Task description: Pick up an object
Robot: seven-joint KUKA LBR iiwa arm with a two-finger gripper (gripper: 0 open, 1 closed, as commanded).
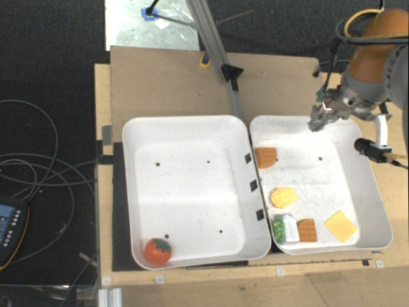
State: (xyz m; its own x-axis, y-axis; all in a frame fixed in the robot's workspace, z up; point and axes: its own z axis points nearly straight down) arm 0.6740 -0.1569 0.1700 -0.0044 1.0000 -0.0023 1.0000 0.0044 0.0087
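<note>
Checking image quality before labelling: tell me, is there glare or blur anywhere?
Camera view: even, soft lighting, faint shadows; the right bin looks bright white but its toys stay readable; a glaring pale floor patch sits at top; the gripper is small and slightly soft, the tomato sharp.

Robotics lab or test cell, not a home or shop. A grey industrial arm (377, 56) with an orange band reaches in from the right over a plain wooden desk (166, 82) carrying two shallow white bins (192, 123) side by side, set up like a fixed test rig. Dark carpeted floor (45, 56) around it, loose black cables (38, 171) trailing across it at left, and what looks like a handheld control pendant (9, 226) at the left edge, partly cut off. A slanted metal pole (208, 27) stands behind the desk, likely a camera or light mount.
</note>
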